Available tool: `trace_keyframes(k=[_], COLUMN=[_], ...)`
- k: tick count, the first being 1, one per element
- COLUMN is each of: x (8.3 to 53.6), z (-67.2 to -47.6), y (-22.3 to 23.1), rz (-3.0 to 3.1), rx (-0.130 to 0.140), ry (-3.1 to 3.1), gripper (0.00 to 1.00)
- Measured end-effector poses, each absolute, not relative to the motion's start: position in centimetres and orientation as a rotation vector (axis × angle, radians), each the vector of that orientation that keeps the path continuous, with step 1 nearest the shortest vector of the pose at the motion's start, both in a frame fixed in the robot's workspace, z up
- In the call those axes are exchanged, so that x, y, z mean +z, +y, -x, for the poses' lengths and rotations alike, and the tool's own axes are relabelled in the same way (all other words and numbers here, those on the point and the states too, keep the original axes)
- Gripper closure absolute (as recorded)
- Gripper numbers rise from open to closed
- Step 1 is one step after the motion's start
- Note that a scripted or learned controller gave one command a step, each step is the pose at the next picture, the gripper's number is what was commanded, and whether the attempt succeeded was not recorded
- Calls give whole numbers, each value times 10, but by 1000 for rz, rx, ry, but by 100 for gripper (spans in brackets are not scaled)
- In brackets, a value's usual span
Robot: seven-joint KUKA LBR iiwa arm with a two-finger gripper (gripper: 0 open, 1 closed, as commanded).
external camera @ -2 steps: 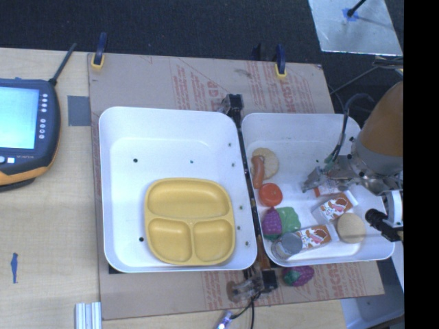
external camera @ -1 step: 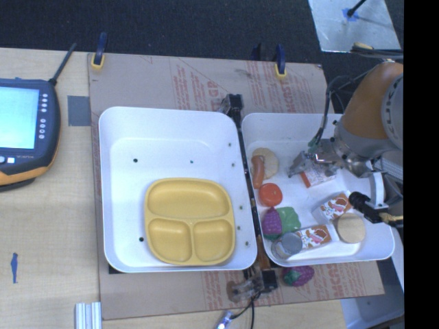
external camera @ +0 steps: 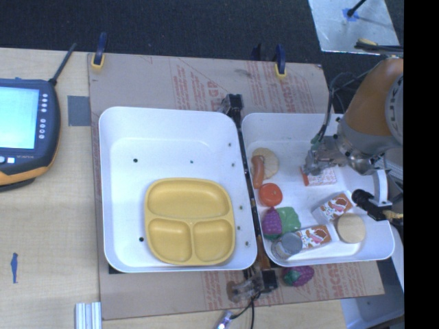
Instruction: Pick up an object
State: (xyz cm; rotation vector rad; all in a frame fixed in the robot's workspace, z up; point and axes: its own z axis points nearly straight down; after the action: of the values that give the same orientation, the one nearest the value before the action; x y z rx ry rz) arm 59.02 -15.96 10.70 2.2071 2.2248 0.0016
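Far to the gripper's left, a yellow divided plate (external camera: 190, 221) sits in the left bin (external camera: 116, 136), bare white floor around it. In the right bin (external camera: 288, 123), left of and below the gripper, lie a carrot (external camera: 258, 170), tomato (external camera: 270, 195), grapes (external camera: 271, 222) and packets (external camera: 334, 206). The gripper (external camera: 317, 166) hangs low over a small white card (external camera: 320, 177); whether its fingers are apart is unclear. Cardboard (external camera: 206, 81) on a wooden bench (external camera: 41, 252) lies beneath.

Left bin (external camera: 116, 184) has room around the yellow tray (external camera: 190, 220); right bin (external camera: 288, 125) is crowded up front, open along its back.
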Motion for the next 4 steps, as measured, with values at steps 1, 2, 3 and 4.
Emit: trace_keyframes(k=[1,2,3,4], x=[107,117,117,127], z=[-590,-590,-590,-590], y=[-160,-161,-160,-161], rz=[-2207,-2206,-2206,-2204], rx=[1,0,0,-1], ry=[2225,2227,2227,2228], gripper=[0,100,0,100])
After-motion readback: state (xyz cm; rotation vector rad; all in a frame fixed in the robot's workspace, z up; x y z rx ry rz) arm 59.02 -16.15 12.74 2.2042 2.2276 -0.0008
